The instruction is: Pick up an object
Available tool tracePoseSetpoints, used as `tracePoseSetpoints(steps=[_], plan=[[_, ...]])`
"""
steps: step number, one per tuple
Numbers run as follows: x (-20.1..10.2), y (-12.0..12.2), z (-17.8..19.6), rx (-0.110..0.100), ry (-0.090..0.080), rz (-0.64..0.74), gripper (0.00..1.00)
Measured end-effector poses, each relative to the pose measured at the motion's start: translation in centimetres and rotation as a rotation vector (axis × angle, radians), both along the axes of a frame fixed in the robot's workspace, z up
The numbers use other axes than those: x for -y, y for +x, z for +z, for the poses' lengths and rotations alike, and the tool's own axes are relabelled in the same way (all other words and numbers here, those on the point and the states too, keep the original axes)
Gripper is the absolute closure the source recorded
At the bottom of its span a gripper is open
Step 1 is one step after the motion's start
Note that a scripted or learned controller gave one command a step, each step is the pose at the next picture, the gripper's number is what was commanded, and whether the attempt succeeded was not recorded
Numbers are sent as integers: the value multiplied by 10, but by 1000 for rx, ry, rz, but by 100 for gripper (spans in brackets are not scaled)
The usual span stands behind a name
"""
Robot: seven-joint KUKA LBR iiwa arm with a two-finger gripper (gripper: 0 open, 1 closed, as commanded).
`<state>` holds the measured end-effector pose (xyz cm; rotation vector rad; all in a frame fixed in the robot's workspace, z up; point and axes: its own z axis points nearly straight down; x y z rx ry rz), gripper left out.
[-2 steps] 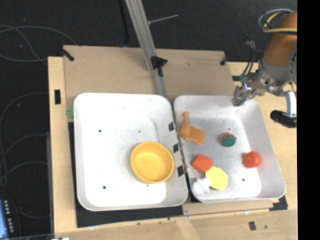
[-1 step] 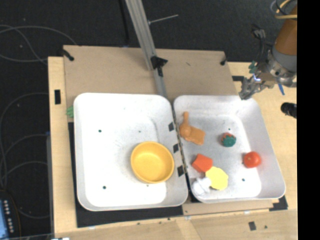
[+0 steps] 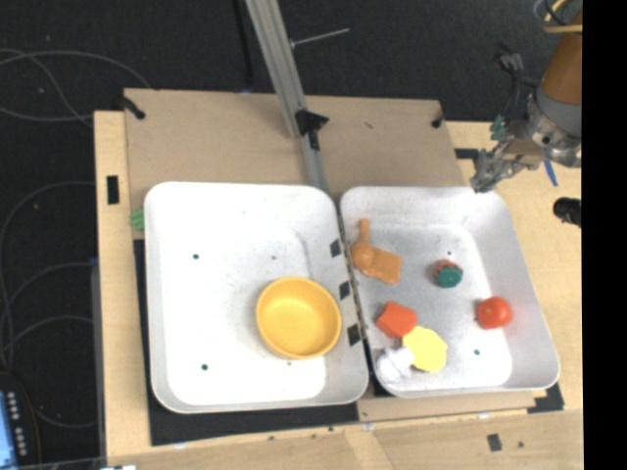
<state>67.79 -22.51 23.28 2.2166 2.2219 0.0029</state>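
Nearby, orange block [image 3: 396, 319] touches yellow piece [image 3: 427, 350] beside white piece [image 3: 394, 365].

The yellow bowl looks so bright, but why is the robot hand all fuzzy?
In the camera view, light falls evenly on the yellow bowl and the white bins, with soft shadows only; the gripper sits small near the edge, blurred and grainy, so its details are hard to make out.
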Motion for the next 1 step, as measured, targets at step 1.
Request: tracePoseSetpoints(steps=[1], plan=[[-49, -19, -8, -4, 1, 3, 100]])
